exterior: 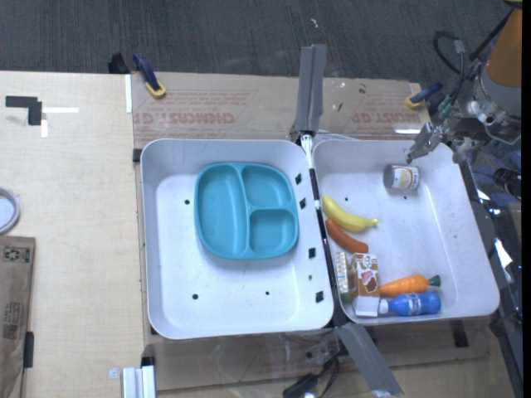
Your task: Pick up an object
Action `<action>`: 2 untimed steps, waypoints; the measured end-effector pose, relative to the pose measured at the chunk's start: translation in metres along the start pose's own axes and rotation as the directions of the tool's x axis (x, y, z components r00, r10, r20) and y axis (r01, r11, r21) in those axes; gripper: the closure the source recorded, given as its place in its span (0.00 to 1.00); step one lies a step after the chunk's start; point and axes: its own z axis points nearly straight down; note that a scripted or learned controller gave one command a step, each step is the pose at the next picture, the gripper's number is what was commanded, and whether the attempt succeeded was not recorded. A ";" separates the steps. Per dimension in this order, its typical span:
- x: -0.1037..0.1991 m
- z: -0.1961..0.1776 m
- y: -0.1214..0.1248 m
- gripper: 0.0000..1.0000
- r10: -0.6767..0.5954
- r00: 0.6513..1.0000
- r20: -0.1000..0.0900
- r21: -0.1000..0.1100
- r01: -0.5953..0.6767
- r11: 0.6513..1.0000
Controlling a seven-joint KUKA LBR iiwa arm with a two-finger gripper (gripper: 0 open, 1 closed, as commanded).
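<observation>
Where the arm (502, 65) reaches in at the upper right, its gripper (425, 143) hangs over the far rim of the right bin (465, 247), just above and right of the can (401, 177). Fingers: thin, metallic, slanting down-left; nothing visible between them, and how far apart they stand cannot be told at this size. No contact with the can is visible.

Right bin, contents:
- Can: small, cylindrical, lying on its side, pale label, near the far wall.
- Banana (347, 215): yellow, curved, smooth, by the left wall.
- Sausage (347, 236): orange-red, glossy, just beside the banana on its near side.
- Carton (360, 275): small, printed, brown and white, flat.
- Carrot (403, 285): orange, tapered, green tip (pointing right), against the carton.
- Bottle (408, 305): blue, lying flat, white cap end to the left, along the near wall.

Left bin (166, 288): shallow, white, rounded corners; holds a teal plate (246, 210) with three compartments, smooth plastic.

Surface: brown cardboard sheet (216, 110) under the bins, printed lettering, fixed by blue and yellow clamps (149, 77). Pale wood bench (66, 189) to the left. Dark carpet-like floor (207, 15) beyond.
</observation>
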 end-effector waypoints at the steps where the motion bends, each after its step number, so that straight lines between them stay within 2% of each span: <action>1: 0.005 0.125 0.042 0.00 -0.026 1.000 0.009 -0.029 0.026 0.999; 2: 0.016 0.125 0.043 0.00 0.137 0.991 0.006 -0.030 -0.136 0.990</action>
